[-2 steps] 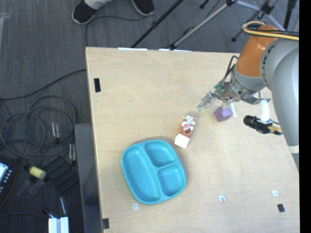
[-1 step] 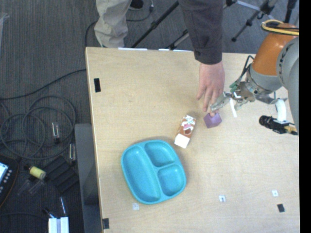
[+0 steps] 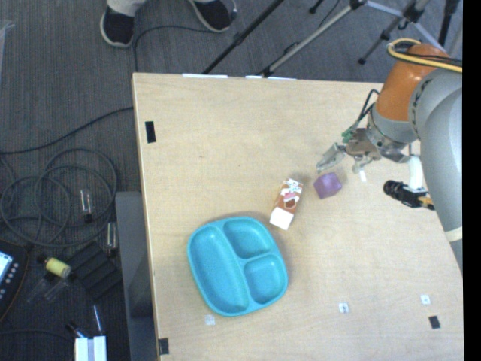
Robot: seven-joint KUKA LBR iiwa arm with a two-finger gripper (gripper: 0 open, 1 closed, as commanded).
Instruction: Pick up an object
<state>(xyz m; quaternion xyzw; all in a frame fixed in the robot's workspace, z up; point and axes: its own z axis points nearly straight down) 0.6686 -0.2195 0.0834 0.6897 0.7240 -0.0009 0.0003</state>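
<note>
gripper [image 3: 336, 156] hovers spread open toward the bench's right edge, just above the purple block [image 3: 327, 185]; small carton [image 3: 286, 203] beside it; blue tray [image 3: 237, 265] near the front edge

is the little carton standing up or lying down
Lying down. The carton rests lengthwise on the bench, beside the blue tray, its printed side facing up.

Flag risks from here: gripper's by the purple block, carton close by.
1. The gripper sits above and to the right of the purple block, not centred over it; a descent could clip its edge and shove it aside.
2. The carton lies close to the block's left; a pushed block may knock it toward the blue tray.
</note>
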